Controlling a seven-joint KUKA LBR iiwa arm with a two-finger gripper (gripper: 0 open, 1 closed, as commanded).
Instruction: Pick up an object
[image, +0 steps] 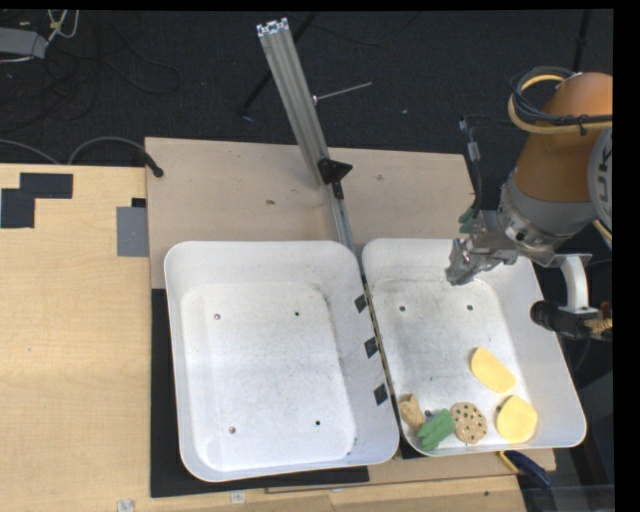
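My gripper (463, 268) hangs over the far part of the right bin (430, 320), pointing down, with nothing seen between its fingers. Well in front of it, at the near end of that bin, lie two yellow pieces: one (492, 370) toward the middle right and one (517, 419) at the near right corner. A round brown cookie (467, 422) sits beside them, with a green object (436, 430) and a small tan piece (410, 409) to its left. All of these lie apart from the gripper.
The left bin (200, 270) stands beside the right one, joined by black clips (371, 346) along the shared rim. A slanted aluminium rail (300, 110) rises behind the bins. The arm's orange band (570, 130) is at the right.
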